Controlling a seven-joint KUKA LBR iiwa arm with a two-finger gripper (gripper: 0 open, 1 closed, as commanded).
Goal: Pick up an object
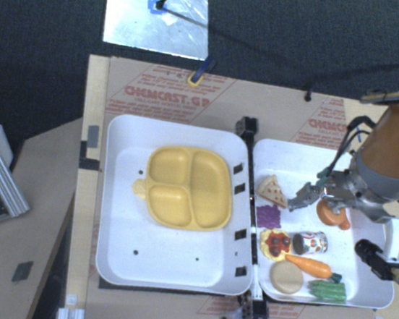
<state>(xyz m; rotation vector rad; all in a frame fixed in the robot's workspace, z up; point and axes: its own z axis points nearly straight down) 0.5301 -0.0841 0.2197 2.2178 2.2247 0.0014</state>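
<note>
My gripper [301,198] hangs over the middle of the right bin [295,154], reaching in from the right. Just left of it lies a yellow cheese wedge [274,191]. An orange rounded toy [335,216] sits right behind the gripper, partly covered by the wrist. Below the gripper lie a purple piece [268,216], a small round pizza [275,242] and a red-and-white can [311,243] on its side. Nothing shows held by the gripper.
Along the right bin's front lie a carrot [308,265], a beige round bun [287,277] and a green vegetable [328,289]. The left bin [120,181] holds a yellow divided plate [184,187]. A black divider [247,198] runs between the bins.
</note>
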